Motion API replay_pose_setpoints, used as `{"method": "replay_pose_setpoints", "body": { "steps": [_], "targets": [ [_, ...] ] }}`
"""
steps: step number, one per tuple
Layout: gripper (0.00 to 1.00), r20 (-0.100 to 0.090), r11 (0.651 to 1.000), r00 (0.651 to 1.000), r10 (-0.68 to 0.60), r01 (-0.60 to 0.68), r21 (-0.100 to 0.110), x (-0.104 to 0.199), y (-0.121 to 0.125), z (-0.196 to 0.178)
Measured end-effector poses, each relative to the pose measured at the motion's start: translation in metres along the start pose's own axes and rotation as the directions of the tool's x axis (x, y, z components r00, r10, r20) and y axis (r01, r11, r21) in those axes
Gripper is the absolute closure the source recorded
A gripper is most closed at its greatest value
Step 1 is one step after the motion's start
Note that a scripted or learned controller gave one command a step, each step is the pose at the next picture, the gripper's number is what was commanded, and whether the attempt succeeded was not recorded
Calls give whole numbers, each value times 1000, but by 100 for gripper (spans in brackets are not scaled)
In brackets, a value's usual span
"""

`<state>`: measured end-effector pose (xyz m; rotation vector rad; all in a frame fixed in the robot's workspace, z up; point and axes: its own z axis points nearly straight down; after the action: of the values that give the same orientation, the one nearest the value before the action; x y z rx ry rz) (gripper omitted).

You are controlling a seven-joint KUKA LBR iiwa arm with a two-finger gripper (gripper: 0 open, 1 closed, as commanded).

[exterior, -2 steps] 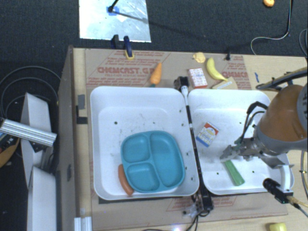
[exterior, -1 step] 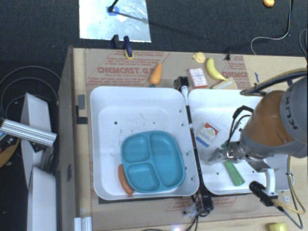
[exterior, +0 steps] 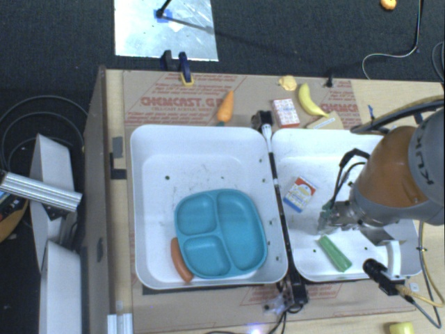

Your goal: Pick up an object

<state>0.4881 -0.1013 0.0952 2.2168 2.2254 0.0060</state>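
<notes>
Camera view: the left bin (exterior: 149,186) holds a blue divided plate (exterior: 219,232) with an orange sausage-shaped piece (exterior: 181,259) beside it. The right bin (exterior: 306,152) holds a small printed card (exterior: 300,193) and a green stick (exterior: 334,252) — the gripper (exterior: 332,218) hangs just above the stick, apparently grasping nothing; its opening cannot be told.

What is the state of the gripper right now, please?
Gripper: low in the right bin, just above the green block; open or shut cannot be told from this view.
</notes>
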Motion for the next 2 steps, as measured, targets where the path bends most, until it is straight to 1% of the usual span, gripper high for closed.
{"method": "replay_pose_setpoints", "body": {
  "steps": [1, 2],
  "targets": [
    [100, 3, 1000, 1000, -8, 8, -11, 88, 88, -94],
    [100, 4, 1000, 1000, 3, -3, -4, 41, 126, -118]
  ]
}}
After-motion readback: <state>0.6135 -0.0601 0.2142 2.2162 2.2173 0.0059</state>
